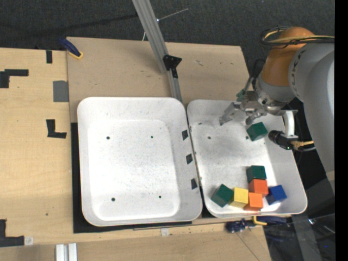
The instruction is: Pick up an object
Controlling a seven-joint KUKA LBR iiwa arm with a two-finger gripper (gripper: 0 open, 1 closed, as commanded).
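A: Where is the green block [256,130] sitting relative to the gripper [243,111]?

B: Just beside it, toward the near-right, tilted on the right bin [217,162] floor. The other blocks [250,192] are lying well apart, nearer the front.

A: Is the claw pinching anything?

B: Nothing is showing between the fingers [227,116]; they're looking spread, one reaching left, away from the block.

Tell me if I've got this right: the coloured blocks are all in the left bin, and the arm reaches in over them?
Not quite. The camera view shows the blocks in the right bin, clustered near its front edge, with one green block apart, close by the gripper. The arm does reach in over that bin.
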